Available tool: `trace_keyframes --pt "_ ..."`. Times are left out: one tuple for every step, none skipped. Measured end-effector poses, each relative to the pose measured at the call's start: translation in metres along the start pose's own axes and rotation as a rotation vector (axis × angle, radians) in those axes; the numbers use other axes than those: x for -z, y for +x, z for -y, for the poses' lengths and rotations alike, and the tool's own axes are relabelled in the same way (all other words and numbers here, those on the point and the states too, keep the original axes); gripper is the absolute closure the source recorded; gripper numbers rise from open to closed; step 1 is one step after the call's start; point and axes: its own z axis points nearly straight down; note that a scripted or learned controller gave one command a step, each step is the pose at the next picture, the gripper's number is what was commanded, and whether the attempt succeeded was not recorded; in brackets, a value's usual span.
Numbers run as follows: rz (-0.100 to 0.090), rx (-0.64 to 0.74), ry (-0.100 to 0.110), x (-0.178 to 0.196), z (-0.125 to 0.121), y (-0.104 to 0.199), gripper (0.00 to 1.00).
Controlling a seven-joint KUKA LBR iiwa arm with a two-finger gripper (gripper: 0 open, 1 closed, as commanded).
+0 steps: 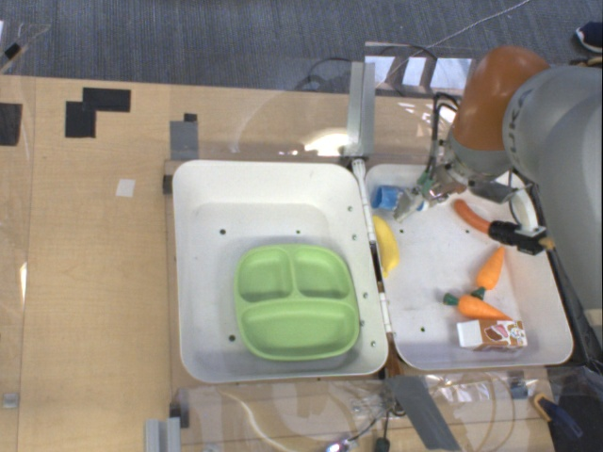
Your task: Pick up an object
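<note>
The arm (556,130) filled the far right of the scene and hid the far right corner of the right bin (424,342), so anything lying beneath it could not be made out. In the left bin (198,196) lay a green divided plate (297,301), broad, stiff and probably slick, a poor thing to pinch. The right bin held likelier candidates: a yellow banana (384,243) against its left wall, looking like light, smooth plastic, best taken across its middle; three small carrots (489,269), light and tapered, apt to slip; a small carton (491,334) near the front edge, flat-sided and easy to squeeze. The pincer (426,194) hung just right of a small blue block (385,198) at the far left of that bin; how wide it stood I cannot tell, nor whether it touched anything.
</note>
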Motion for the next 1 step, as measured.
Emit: trace_keyframes --pt "-0.002 -0.069 -0.016 0.089 -0.0263 0.0522 1.0"
